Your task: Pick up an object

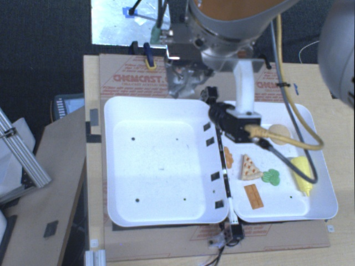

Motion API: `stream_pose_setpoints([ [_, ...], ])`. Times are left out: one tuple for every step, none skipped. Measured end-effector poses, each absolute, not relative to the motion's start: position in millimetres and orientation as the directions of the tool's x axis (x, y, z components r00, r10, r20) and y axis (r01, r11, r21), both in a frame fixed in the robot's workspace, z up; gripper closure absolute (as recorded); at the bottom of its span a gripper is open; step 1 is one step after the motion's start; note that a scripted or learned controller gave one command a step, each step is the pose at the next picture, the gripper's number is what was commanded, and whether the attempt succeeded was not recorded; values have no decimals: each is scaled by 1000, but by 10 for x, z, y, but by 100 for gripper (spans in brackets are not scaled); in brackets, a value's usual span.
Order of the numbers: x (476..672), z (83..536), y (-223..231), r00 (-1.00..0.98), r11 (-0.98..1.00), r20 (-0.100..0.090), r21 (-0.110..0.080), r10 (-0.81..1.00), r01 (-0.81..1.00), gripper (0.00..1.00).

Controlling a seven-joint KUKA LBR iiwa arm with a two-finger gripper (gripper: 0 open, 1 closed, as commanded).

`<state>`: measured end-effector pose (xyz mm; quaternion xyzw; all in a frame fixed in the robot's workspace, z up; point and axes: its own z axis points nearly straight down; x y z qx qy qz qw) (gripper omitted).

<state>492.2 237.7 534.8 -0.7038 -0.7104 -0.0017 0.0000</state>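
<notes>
Small toy items lie in the right bin (pixel 327 204): a pizza slice (pixel 249 168), a green piece (pixel 271 177), a flat orange rectangle (pixel 253 196), a yellow banana-like item (pixel 302 174), a beige round piece (pixel 279 131) and a small orange bit (pixel 228 158) by the divider. My gripper (pixel 183 82) hangs under the big grey and orange wrist, raised over the back edge of the left bin (pixel 119 148), well away from the toys. Nothing shows between its tips.
The two white bins rest side by side on a cardboard sheet (pixel 130 76) on the bench. A yellow cable (pixel 288 140) loops over the right bin's back half. Blue and yellow clamps (pixel 148 57) sit behind the left bin.
</notes>
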Motion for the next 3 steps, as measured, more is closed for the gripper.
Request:
stream_pose_setpoints([
  [5152,5348,2343,-1,1,1,3,1000,1000,100],
  [5147,5464,2345,-2,2,2,5,1000,1000,100],
  [5149,5575,2345,-2,2,3,6,1000,1000,100],
])
